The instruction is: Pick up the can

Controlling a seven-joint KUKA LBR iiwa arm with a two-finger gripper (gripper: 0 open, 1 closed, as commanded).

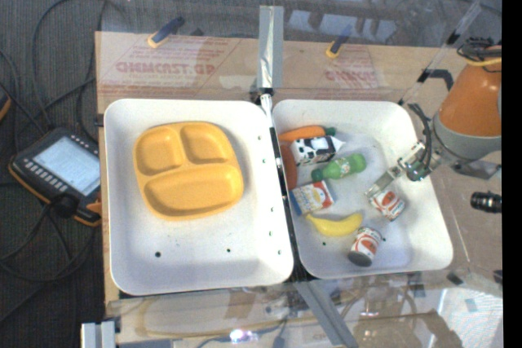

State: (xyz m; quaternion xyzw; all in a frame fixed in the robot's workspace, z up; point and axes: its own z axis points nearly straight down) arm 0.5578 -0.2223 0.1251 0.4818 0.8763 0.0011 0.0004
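- The gripper [405, 169] is seen low over the right bin [424, 253], just above a tipped can [387, 202].
- Whether it is closed cannot be told.
- A second can [365, 245] lies nearby.

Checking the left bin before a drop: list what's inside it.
The left bin holds one yellow divided tray. The bin floor beneath the tray is covered.

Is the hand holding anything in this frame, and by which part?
Cannot be told: the hand sits just above the small red-and-white metal can, contact unclear.
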